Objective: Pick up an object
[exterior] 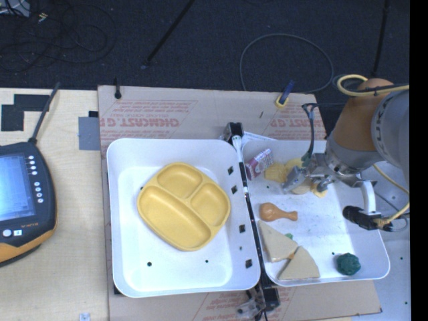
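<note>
Two white bins [120, 179] sit side by side on the desk [67, 266], and the left one holds a yellow plate [184, 206] with three parts. Lots of small things lie in the right bin [374, 266]: a soft yellow thing [275, 173] near the top, an orange toy drumstick [276, 212] in the middle, two tan sandwich triangles [287, 253] at the bottom and a little green ball [348, 264] in the corner. Reaching in from the right, the grey arm [374, 136] bends down so the claw [304, 179] hangs low right beside the yellow thing, but I cannot tell if it is apart or together.
</note>
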`<move>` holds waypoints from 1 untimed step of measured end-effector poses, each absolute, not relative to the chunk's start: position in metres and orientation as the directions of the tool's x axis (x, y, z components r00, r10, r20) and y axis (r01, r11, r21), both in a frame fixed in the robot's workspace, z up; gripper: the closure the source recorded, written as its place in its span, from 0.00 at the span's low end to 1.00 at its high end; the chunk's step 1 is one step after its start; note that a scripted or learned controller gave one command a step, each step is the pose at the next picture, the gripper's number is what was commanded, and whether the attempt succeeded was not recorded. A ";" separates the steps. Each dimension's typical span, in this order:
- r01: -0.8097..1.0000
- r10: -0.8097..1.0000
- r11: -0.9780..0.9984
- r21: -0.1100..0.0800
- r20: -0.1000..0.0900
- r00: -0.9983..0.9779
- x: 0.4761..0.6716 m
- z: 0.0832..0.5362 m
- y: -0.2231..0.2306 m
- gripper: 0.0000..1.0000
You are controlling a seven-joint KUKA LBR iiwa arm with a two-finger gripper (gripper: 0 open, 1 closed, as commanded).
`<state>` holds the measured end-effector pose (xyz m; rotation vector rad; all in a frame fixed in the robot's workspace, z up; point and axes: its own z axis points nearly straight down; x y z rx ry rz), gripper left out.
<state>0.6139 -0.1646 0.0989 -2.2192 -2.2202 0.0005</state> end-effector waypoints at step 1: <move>1.000 1.000 0.004 -0.004 0.000 -0.004 0.645 0.085 -0.114 0.00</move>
